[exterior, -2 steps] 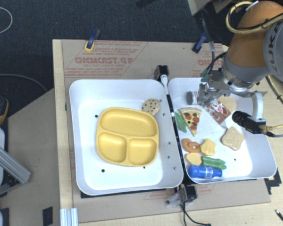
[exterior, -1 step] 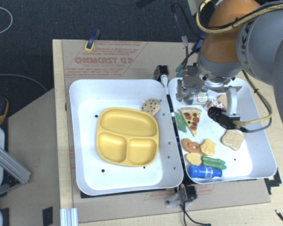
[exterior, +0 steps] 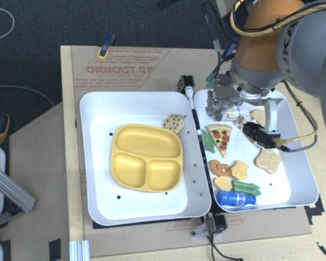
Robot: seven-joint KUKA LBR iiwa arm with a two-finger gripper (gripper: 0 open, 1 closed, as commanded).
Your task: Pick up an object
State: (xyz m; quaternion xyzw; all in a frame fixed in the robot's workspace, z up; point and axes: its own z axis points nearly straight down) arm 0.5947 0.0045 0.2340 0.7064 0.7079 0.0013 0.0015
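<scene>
The arm [exterior: 271, 42] hangs over the back of the right bin [exterior: 301, 181], wrist turned down, presumably lining up on the toy food there. Underneath everything lies the cardboard sheet [exterior: 125, 69], red print reading "CHEMCAST" and then letters I can't finish. The left bin [exterior: 92, 145] carries the yellow divided plate [exterior: 146, 157], with a cookie [exterior: 174, 122] beside its far corner.

The gripper [exterior: 220, 106] sits low at the right bin's back left corner; whether it is clenched or released, I cannot tell. Candidates to pick lie just in front: pizza slice [exterior: 221, 137], toast [exterior: 268, 160], blue can [exterior: 236, 199] with a label too small to read, pretzel [exterior: 221, 168].
</scene>
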